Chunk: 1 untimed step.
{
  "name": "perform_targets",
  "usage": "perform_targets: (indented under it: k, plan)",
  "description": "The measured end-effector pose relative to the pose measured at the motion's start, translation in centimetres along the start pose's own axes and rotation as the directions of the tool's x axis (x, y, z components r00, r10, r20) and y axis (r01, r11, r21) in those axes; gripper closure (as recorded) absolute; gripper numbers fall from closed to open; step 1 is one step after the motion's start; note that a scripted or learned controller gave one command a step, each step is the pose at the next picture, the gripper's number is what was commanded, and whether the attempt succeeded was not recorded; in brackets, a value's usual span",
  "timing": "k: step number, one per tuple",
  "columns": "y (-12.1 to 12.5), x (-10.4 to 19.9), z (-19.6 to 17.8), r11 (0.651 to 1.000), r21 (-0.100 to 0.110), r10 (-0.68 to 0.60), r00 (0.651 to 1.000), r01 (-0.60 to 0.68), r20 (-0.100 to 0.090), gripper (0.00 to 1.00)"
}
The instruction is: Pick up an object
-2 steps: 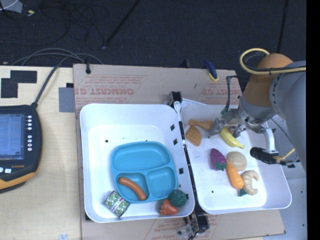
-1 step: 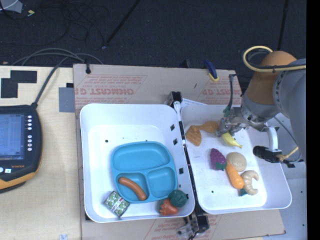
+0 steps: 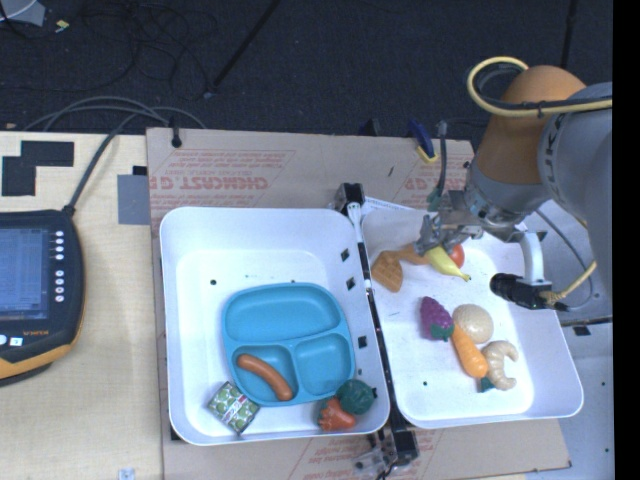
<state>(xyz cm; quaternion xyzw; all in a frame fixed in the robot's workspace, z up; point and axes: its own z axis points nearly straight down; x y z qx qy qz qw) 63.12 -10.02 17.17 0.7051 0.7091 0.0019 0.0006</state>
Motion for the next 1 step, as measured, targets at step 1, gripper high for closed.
perform_targets:
  k: [1]
  plan:
    - [-7.21, 4.30, -11.32, 1.000, 0.000, 0.002, 1.000, -0.002, -0.001, 1.00]
